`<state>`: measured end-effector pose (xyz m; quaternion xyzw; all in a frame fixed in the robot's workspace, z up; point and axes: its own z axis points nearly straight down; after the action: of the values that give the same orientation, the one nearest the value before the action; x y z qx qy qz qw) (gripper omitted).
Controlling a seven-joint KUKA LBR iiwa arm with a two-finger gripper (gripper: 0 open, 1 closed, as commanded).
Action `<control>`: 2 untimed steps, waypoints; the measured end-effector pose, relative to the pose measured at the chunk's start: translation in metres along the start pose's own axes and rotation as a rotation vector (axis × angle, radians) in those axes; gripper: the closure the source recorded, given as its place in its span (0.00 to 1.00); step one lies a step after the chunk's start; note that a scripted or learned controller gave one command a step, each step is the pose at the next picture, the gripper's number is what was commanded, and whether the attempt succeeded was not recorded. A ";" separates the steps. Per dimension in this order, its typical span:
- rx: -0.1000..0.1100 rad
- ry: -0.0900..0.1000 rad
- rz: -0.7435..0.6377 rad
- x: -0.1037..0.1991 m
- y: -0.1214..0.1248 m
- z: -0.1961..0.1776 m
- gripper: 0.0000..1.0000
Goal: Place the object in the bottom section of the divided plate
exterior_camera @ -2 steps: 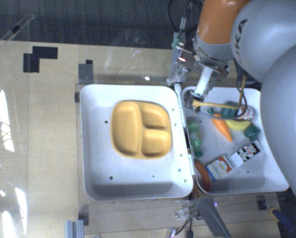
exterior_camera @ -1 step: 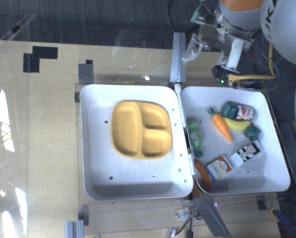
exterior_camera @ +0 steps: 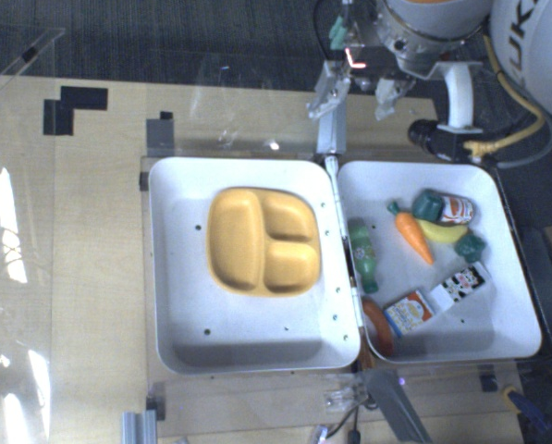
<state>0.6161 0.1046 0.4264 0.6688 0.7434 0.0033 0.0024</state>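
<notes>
A yellow divided plate [exterior_camera: 262, 240] lies in the left white bin [exterior_camera: 178, 331], with one long section on its left and two smaller ones on its right. The right bin [exterior_camera: 511, 326] holds an orange carrot [exterior_camera: 412, 235], a yellow banana [exterior_camera: 442, 231], a green bottle [exterior_camera: 362, 255], a small juice carton [exterior_camera: 408, 313] and a black-and-white carton [exterior_camera: 464, 283]. My gripper [exterior_camera: 357, 94] hangs open above the far edge of the bench, over the divider between the bins, with nothing between its fingers.
A dark green can with a red-and-white label [exterior_camera: 445, 207] and a teal piece [exterior_camera: 472, 245] sit by the banana. A reddish item [exterior_camera: 377, 326] lies at the right bin's near left corner. Black cables and a yellow hose [exterior_camera: 497, 141] run behind the right bin.
</notes>
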 end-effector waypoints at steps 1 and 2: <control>0.004 -0.001 0.484 0.022 -0.044 -0.009 0.00; 0.003 -0.001 1.355 0.037 -0.049 -0.010 0.00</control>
<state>0.5634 0.1360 0.4357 0.9871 0.1599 0.0025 -0.0007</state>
